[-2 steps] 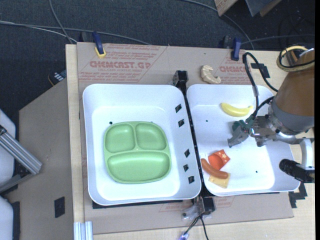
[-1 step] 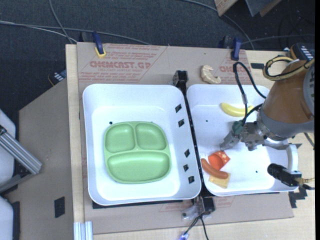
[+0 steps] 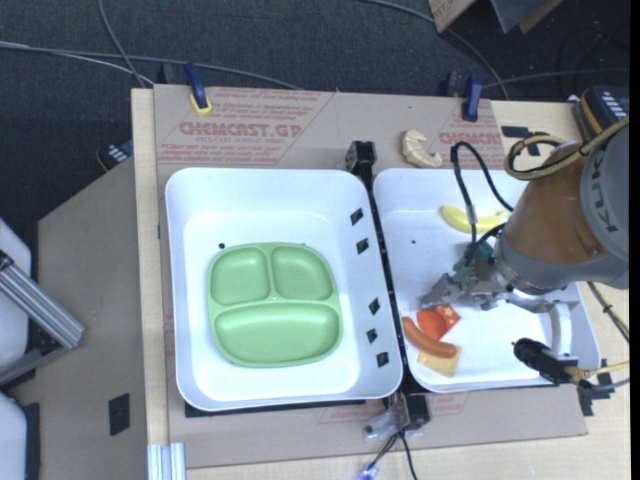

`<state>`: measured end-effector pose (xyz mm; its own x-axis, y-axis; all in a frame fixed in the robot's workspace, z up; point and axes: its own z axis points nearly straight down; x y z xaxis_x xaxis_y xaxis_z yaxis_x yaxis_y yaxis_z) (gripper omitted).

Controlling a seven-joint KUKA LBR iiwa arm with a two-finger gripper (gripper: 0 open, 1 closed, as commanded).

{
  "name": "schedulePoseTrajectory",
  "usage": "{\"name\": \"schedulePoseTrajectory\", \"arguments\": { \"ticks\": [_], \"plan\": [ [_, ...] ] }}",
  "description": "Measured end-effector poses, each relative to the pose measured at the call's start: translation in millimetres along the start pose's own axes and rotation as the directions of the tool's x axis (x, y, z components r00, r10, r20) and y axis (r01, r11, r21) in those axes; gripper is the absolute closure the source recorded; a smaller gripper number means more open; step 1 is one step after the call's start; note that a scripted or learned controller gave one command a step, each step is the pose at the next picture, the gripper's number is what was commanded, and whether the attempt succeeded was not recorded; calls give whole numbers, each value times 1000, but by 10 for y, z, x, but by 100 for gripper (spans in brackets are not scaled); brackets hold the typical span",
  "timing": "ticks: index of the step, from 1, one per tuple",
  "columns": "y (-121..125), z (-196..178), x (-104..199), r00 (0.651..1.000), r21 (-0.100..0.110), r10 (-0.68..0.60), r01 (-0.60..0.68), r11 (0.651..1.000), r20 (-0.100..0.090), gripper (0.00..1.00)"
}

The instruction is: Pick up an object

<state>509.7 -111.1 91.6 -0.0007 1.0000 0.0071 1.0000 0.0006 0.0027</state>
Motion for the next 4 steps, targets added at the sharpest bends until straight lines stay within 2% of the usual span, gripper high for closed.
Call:
{"name": "schedulePoseTrajectory", "arguments": {
  "ticks": [1,2,3,4],
  "plan": [
    [29,-151,-8,1000,-11,0,0,1000,4,100],
    [145,-676,-27,1000,-3,-1,1,1000,8,100],
    [211,-1123,-10,1000,-3,-1,1,1000,8,100],
    [237,-1764,34,1000,-6,-1,1,1000,8,100]
  ]
}}
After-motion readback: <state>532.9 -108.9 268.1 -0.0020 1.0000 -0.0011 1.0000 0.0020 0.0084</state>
